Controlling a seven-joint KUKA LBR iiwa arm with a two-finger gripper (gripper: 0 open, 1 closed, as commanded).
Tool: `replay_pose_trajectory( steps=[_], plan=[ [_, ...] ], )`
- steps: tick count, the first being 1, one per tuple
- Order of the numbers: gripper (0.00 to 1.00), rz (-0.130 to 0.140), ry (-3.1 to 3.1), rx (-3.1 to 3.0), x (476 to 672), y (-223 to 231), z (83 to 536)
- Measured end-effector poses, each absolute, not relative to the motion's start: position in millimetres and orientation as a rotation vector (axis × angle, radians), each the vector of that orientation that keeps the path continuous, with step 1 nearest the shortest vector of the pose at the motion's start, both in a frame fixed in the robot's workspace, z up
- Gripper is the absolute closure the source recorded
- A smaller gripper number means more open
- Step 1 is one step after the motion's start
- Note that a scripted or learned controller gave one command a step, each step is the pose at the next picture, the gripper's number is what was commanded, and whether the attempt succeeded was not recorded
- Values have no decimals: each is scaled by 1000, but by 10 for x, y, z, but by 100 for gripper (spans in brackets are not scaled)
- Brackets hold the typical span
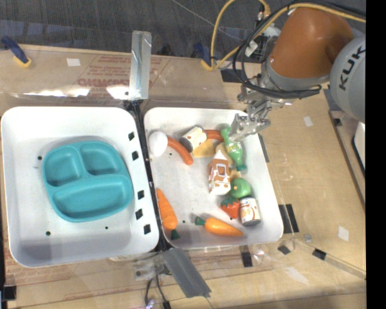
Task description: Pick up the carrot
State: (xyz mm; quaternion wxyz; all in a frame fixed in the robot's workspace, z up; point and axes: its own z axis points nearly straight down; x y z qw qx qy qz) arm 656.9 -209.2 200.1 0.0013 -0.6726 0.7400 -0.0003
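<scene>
The carrot (222, 226) lies in the right bin (193, 192), close to its near wall, with its long axis running nearly left to right; the green top points left and the orange body tapers toward the right, ending just beside a small can (248, 212). A second orange carrot-like piece (166, 209) lies along the bin's left wall, its long axis running near to far. The tool (249, 125) hangs over the far right corner of the same bin, above a green bottle (234, 150), well apart from the carrot, which sits nearer and slightly left of it. Whether the tool is spread or closed cannot be told. A teal divided plate (87, 179) rests in the left bin (26, 192).
</scene>
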Motion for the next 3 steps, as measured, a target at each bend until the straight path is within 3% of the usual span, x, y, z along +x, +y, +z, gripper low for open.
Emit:
replay_pose_trajectory(
  steps=[1,2,3],
  plan=[
    [100,6,2473,-1940,6568,-1978,2034],
    [100,4,2563,-1818,6524,-1559,2110],
    [100,6,2111,-2327,6161,-1021,1988]
  ],
)
